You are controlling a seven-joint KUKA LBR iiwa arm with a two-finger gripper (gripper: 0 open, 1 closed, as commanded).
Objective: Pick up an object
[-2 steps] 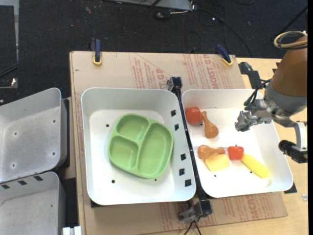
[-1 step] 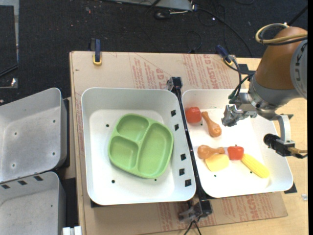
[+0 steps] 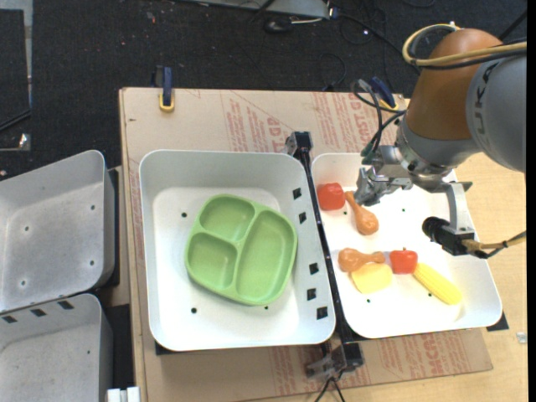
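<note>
Tabletop (image 3: 218,111) is a brown board carrying two shallow white bins side by side.

Left bin (image 3: 159,182): one green divided plate (image 3: 241,249) with three compartments, lying flat near the middle, slightly turned.

Right bin (image 3: 477,304): several small items.
- Red block (image 3: 331,196) near the upper left corner, close to the divider between the bins.
- Orange drumstick-shaped piece (image 3: 363,216) just right of the red block, lying at a slant.
- Second orange drumstick-shaped piece (image 3: 358,260) lower down, touching a pale yellow wedge (image 3: 371,278).
- Small red piece (image 3: 404,261) just right of that pair.
- Yellow elongated piece (image 3: 437,284) at lower right, lying at a slant, near the small red piece.

Arm enters from the right, orange band above the wrist. Tool (image 3: 369,193) sits over the upper part of the right bin, directly above the upper end of the slanted drumstick piece, just right of the red block. Cannot tell how the tool stands, released or clenched; nothing visibly gripped. A black part on a bracket hangs off the wrist over the bin's right side.
</note>
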